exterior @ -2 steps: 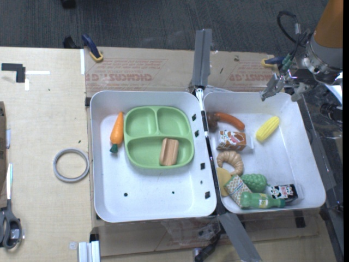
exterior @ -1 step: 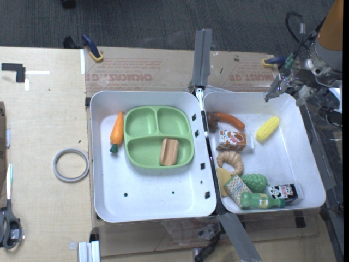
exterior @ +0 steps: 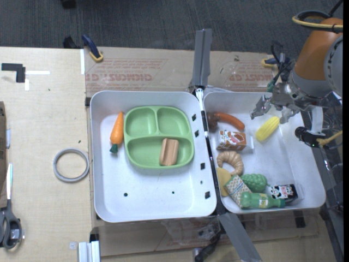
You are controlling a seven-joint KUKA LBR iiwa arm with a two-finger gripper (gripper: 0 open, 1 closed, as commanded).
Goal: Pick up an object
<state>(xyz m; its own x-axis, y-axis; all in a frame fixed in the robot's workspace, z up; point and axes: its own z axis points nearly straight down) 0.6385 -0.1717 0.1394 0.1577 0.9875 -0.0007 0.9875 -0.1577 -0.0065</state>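
My gripper (exterior: pixel 272 109) hangs open over the far right part of the right bin (exterior: pixel 305 168), its fingers spread and nothing between them. A yellow corn cob (exterior: pixel 267 129) lies just below and in front of it. In the same bin lie a sausage (exterior: pixel 229 119), a small red-and-white carton (exterior: pixel 232 140), a croissant (exterior: pixel 230 160), a cheese wedge (exterior: pixel 222 177), a patterned packet (exterior: pixel 235 189), a green bumpy toy (exterior: pixel 254 181), a green bottle (exterior: pixel 262 201) and a black-and-white carton (exterior: pixel 282 191).
The left bin (exterior: pixel 147 195) holds a green divided plate (exterior: pixel 158 137) with a hot dog bun (exterior: pixel 169 151) in its front compartment, and a carrot (exterior: pixel 116 131) beside it. A grey ring (exterior: pixel 71 165) and scissors (exterior: pixel 10 222) lie on the bench at left.
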